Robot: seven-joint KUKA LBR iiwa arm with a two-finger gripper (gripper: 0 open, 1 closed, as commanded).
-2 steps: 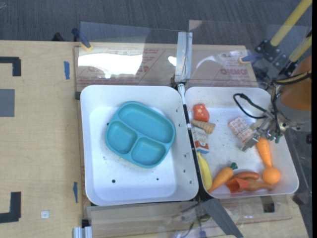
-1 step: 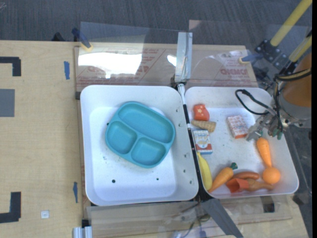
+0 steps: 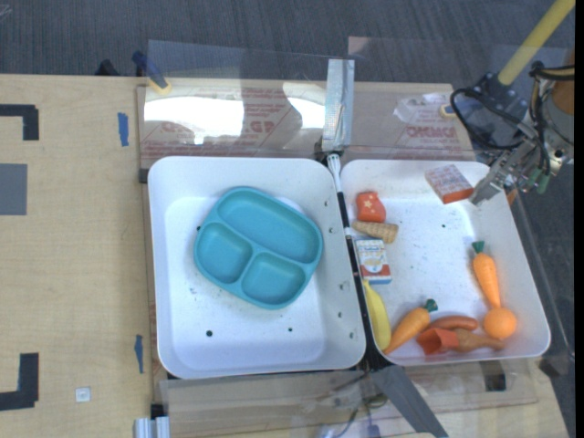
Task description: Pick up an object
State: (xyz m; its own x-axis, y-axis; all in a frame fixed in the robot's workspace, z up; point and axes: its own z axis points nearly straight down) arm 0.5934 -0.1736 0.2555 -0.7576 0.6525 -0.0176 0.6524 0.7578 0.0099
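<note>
The gripper (image 3: 485,190) hangs at the right bin's (image 3: 529,245) far rim, just beside a small reddish packet (image 3: 448,182); its state I cannot tell. So near the wall, it may hit the rim or push the packet away.

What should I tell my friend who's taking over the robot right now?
End effector: at the right bin's far right corner, touching a small red-and-white packet; I can't tell whether it grips it.
In the right bin: carrot, orange, second carrot, banana, small carton.
Left bin: teal divided plate.
Done: nothing clearly lifted.
Left: pick up one object.
</note>
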